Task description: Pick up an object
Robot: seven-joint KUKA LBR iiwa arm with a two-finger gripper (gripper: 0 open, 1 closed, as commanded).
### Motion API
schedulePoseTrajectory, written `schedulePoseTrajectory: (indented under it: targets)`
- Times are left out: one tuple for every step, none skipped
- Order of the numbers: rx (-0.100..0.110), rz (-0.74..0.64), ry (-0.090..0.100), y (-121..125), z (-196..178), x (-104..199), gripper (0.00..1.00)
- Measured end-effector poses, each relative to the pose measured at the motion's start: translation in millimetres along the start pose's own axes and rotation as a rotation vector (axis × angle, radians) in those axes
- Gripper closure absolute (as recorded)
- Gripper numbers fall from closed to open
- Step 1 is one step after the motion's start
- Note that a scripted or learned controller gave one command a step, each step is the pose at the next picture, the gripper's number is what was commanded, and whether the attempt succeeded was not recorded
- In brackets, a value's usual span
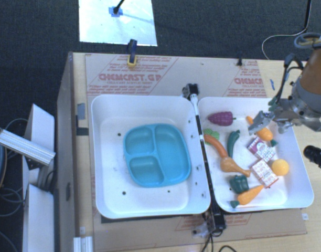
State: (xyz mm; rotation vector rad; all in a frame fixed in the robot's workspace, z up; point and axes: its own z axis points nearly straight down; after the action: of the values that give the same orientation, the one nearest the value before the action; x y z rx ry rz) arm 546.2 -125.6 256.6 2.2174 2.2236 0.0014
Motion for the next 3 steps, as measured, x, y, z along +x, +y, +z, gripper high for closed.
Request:
schedulePoseTrajectory:
  targets:
    - [0.004, 0.000, 0.001, 32, 119, 40, 0.00]
    - [0.002, 0.002, 0.000, 14, 173, 42, 0.00]
    - [-0.004, -0.002, 0.000, 124, 171, 37, 0.00]
